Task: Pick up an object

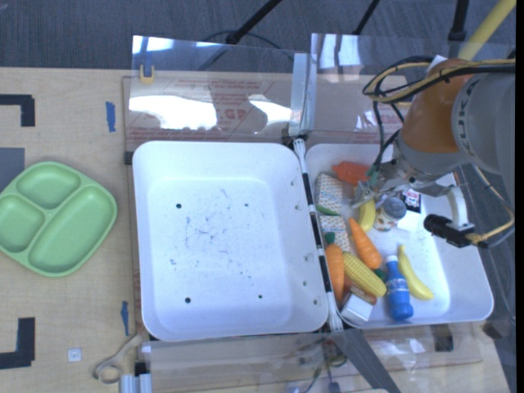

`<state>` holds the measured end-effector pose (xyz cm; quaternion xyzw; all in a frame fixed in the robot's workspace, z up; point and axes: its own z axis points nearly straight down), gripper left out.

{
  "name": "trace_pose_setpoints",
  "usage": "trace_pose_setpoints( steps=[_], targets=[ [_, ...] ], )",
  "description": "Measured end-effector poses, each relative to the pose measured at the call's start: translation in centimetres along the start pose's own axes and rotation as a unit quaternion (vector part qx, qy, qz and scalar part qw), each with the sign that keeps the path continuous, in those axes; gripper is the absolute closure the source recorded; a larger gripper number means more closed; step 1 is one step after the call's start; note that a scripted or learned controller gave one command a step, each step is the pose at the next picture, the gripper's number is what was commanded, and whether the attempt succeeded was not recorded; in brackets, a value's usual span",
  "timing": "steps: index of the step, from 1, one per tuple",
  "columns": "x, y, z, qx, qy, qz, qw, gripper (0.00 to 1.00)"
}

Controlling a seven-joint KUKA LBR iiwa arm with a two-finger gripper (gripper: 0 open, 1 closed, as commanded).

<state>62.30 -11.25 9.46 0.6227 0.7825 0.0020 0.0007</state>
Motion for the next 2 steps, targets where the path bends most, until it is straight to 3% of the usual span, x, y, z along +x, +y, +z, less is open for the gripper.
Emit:
trace_pose_setpoints(
  steps=[1,2],
  targets=[
    [-3.1,3.8,-6.7,0.003,0.000,-0.020,0.9998,1.00],
    [-4.2,0.9,-9.4,0.005,0.000,0.084,0.9965,1.00]
  ],
)
